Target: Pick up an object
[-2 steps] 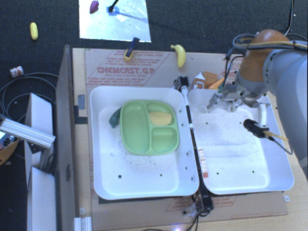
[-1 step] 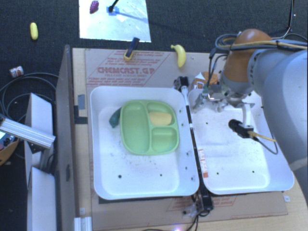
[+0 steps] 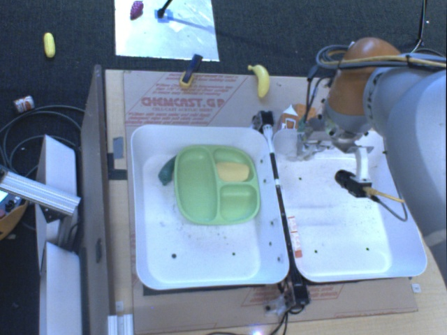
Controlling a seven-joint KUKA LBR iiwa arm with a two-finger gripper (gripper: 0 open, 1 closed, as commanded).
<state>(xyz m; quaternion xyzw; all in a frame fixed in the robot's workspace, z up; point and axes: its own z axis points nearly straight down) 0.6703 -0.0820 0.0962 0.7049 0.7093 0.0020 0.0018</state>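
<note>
1. While hanging low over the far left corner of the right shallow white plastic bin [image 3: 349, 257], reads as a blur of metal under the orange-banded grey arm [image 3: 412, 110]: grey metal gripper [image 3: 308, 143]; released, clenched or grasping something, cannot tell
2. Just left of the gripper, by that bin's left wall: pale, rounded, see-through thing [image 3: 284, 144], too faint to name; touching the gripper or merely beside it, cannot tell
3. Just beyond the gripper, at the bin's far rim: small orange-and-white thing [image 3: 289, 119], blurred
4. Well to the left of the gripper, flat in the middle of the left shallow white plastic bin [image 3: 154, 257]: light green plastic plate with three compartments [image 3: 202, 194]
5. In the plate's far right compartment, the one nearest the gripper: soft yellow oblong lump [image 3: 234, 171]
6. On the plate's side away from the gripper, touching its left rim: dark green curved thing [image 3: 166, 170]
7. Between the two bins, running from beside the gripper toward the near edge: thin black strip [image 3: 278, 187]
8. Outside both bins, beyond and left of the gripper, on brown printed cardboard [image 3: 223, 93]: curved yellow banana [image 3: 262, 81], and farther left a short tool with blue shaft and yellow end [image 3: 190, 70]
9. Farthest from the gripper, on the dark carpet [image 3: 70, 5]: shiny silver sheet [image 3: 188, 33] bearing a small purple thing [image 3: 136, 9], and a small yellow oblong thing [image 3: 49, 45] well apart to its left
</note>
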